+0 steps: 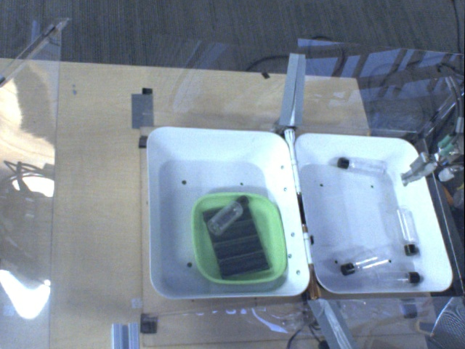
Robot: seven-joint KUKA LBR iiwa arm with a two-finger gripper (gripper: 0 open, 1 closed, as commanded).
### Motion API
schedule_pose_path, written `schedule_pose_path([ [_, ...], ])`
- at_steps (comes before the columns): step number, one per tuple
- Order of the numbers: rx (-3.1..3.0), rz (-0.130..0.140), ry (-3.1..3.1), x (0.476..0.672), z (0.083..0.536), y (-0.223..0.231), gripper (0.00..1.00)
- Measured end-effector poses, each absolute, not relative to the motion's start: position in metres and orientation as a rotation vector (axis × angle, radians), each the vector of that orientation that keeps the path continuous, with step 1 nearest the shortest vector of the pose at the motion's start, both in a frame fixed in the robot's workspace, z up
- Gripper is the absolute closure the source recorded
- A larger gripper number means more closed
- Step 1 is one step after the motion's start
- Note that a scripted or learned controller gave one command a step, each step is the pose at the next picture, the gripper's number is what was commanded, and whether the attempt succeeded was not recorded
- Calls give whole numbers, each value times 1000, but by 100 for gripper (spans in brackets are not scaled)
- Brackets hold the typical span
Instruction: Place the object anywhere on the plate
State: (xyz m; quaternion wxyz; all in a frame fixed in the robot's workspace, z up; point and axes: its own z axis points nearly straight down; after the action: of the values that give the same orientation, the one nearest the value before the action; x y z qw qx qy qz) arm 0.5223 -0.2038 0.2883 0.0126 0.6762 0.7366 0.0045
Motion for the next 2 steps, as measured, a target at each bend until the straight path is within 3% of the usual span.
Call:
schedule_pose_path([
  [1,2105,5,2319,572,284,-205,0],
  [2,2089,11,2321,575,296,-204,100],
])
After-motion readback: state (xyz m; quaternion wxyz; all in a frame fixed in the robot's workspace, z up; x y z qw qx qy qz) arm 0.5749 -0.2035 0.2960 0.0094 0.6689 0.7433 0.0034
